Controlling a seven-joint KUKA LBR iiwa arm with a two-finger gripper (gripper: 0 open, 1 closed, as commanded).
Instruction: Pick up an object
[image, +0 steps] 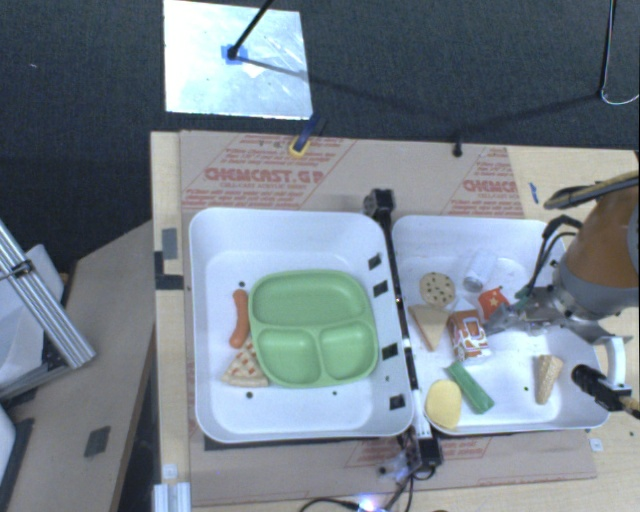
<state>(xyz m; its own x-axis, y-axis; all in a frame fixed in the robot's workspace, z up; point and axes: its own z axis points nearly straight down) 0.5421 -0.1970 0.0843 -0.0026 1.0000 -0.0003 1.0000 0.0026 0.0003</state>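
Observation:
My gripper (503, 314) reaches in from the right and hangs low over the right bin (520, 235). Its tip sits right beside a small red object (490, 299) and just right of an orange-and-white carton (468, 336). Around them lie a round cookie (436, 288), a pale cheese wedge (431, 325), a green stick (469, 387), a yellow lemon (444, 402), a cone (547, 377) and a clear cup (480, 267). Whether the gripper touches the red object is unclear.
The left bin (290, 230) holds a green divided plate (310, 327), a sausage (240, 316) and a pizza slice (243, 366). A black divider (390, 300) runs between the bins. The arm's orange band (605, 240) stands over the right bin's right edge.

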